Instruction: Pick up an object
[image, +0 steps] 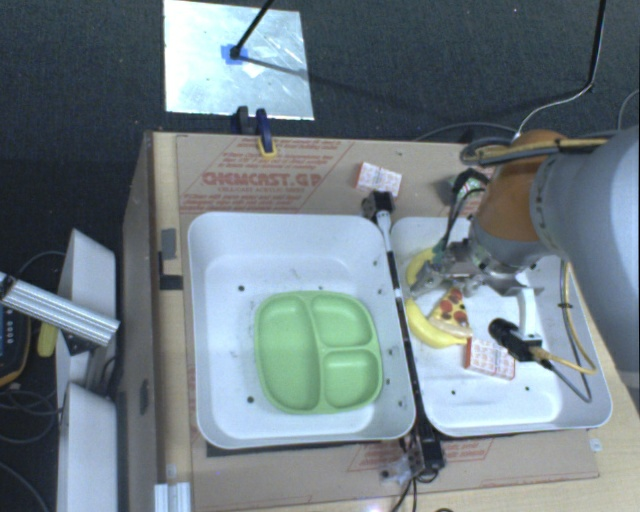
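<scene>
glossy green plastic tray (318, 352), smooth white bins (215, 270).

Grey arm (585, 190) in from right, orange band up top, wrist angled down-left

Dark speckled carpet (70, 90) on all sides. Brown cardboard sheet (260, 170) with red print atop bench. Shiny metal plate (238, 60) on floor beyond bench, blue tape patch (236, 53) near its middle. Blue clamp (263, 128) at cardboard's far edge. White boxes (88, 400) and silver rail (58, 308) at left. Thin white cable (590, 70) across floor, upper right.
</scene>
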